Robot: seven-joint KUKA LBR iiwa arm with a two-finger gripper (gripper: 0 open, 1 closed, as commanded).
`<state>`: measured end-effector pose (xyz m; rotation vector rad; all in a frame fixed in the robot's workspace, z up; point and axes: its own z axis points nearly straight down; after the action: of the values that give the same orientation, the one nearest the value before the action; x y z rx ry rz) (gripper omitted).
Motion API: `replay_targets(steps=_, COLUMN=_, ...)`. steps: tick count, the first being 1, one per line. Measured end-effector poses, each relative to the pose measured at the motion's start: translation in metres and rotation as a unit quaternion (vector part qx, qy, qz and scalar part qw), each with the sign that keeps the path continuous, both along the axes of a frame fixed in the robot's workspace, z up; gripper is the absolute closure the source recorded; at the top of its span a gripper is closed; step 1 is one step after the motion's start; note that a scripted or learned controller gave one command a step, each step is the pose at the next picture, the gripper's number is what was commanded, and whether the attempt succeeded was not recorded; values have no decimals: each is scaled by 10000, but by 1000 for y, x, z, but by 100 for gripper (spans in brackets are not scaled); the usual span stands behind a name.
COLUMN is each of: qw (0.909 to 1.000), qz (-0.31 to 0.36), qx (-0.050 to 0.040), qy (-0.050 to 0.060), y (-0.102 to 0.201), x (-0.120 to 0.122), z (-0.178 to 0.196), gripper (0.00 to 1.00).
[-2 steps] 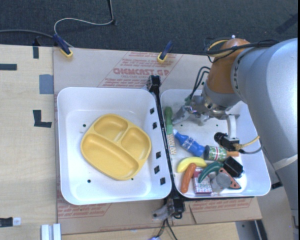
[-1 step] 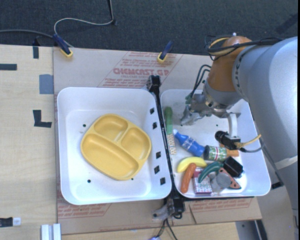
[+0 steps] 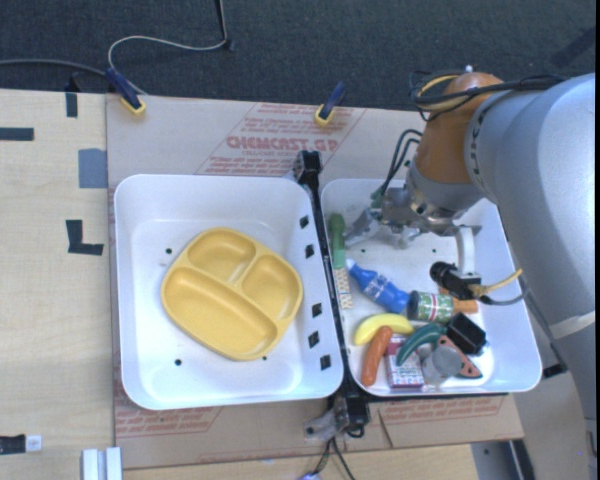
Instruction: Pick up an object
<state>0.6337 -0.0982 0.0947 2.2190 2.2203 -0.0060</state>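
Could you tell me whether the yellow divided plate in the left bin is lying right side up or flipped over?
Right side up. The yellow divided plate lies flat in the left bin, and its raised rim and the ridges between its three hollow compartments face the camera.

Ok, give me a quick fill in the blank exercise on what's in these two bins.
1. The yellow divided plate lies in the ____ bin.
2. The banana is colored ____.
3. The blue bottle lies in the bin on the ____.
4. The gripper hangs over the ____ bin.

Missing words: left, yellow, right, right
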Motion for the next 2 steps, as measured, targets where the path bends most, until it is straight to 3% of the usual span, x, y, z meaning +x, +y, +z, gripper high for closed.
replay_targets(steps=1, qw=10000, qz=-3, qx=10, qy=-13, y=1, x=-47, z=-9, gripper=0)
replay_targets(steps=2, qw=10000, qz=-1, qx=18, qy=-10, y=0, x=-25, z=-9, gripper=0)
